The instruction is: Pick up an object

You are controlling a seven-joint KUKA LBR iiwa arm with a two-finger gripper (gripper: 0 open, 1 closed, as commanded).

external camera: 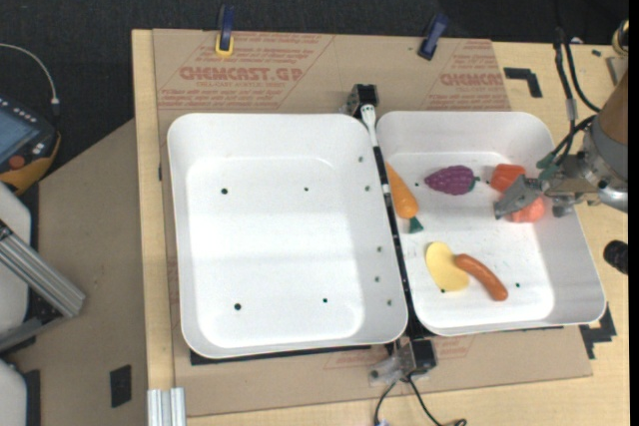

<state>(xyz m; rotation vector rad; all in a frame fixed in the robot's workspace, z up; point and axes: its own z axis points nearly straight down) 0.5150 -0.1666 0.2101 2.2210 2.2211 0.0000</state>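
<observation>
A red-orange toy piece (pixel 515 189) lies at the right side of the right bin (pixel 569 289), toward its far half. Part of it is covered by the tool (pixel 519 203), which hangs right over it from the right edge of the view; the grey tip sits across the piece's near end, touching or almost touching it. Whether the tool is spread or closed on the piece cannot be told, since its dark parts blend together there.

Just left of that piece lies a purple, bumpy toy fruit (pixel 450 180), apart from it by a small gap. Further left, against the bin's left wall, an orange carrot (pixel 402 195) lies lengthwise with a green end (pixel 414 225) pointing near. In the near half of the same bin a yellow piece (pixel 442 266) rests with a red-orange sausage (pixel 481 276) touching its right side and slanting toward the near right.

The left bin (pixel 200 155) stands beside it, the two walls meeting along a dark seam. Both bins rest on a brown cardboard sheet (pixel 329 65) printed with red lettering, which lies on the bench and is held at its far edge by a yellow-and-blue clamp (pixel 225 32) and a blue clamp (pixel 433 37).
</observation>
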